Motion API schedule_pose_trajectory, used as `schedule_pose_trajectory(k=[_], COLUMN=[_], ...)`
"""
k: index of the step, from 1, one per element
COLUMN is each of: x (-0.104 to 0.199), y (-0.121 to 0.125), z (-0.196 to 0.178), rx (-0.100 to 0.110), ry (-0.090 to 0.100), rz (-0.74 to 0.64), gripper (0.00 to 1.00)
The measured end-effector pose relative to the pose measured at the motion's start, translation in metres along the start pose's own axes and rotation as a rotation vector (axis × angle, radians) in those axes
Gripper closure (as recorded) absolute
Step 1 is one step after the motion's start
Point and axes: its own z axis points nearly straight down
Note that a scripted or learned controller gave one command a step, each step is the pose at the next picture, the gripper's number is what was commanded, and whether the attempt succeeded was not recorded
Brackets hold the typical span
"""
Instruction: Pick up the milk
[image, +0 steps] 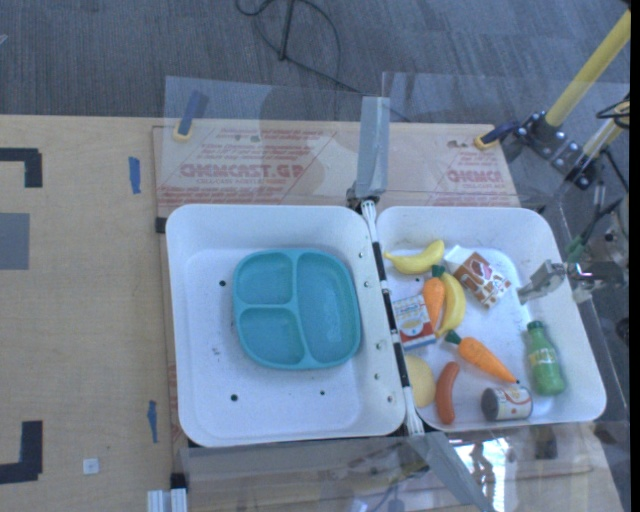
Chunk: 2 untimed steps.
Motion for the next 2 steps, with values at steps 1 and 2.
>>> schedule_pose_trajectory(k=[1, 2], x=[0.032, 0.054], y=[0.062, 0.071], z=[0.087, 0.117], rx=[-0.001, -0.02], ry=[-0.001, -0.007], rz=[0.029, -0.057], gripper=[0.0, 0.0])
